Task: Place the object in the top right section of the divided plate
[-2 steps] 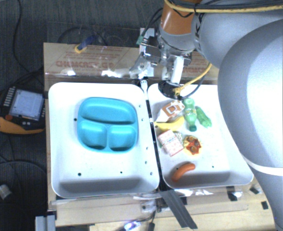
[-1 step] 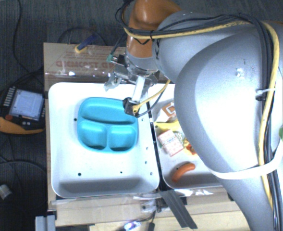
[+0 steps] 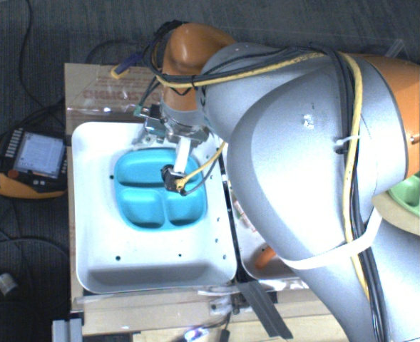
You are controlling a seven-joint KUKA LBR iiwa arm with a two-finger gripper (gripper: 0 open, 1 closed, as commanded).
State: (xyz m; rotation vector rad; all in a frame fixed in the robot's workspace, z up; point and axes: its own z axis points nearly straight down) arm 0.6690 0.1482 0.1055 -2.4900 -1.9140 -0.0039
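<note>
Hand (image 3: pixel 171 132) over far edge of blue divided plate (image 3: pixel 147 194) in left bin (image 3: pixel 95 255); grip state cannot tell. Small orange object (image 3: pixel 264 255) in right bin (image 3: pixel 247 237), half under arm (image 3: pixel 302 155); probably light, rigid; pinch across middle

Left white bin (image 3: pixel 95 219) and right white bin (image 3: pixel 247 263) side by side on the brown desk (image 3: pixel 78 73)
An orange thing (image 3: pixel 265 256) lay in the right bin, partly hidden; a clear plastic sheet (image 3: pixel 110 95) lay on the desk behind the left bin; a handheld screen unit (image 3: pixel 31 161) and a small grey object (image 3: pixel 6 283) rested on the dark carpet (image 3: pixel 24 55) at the left.
</note>
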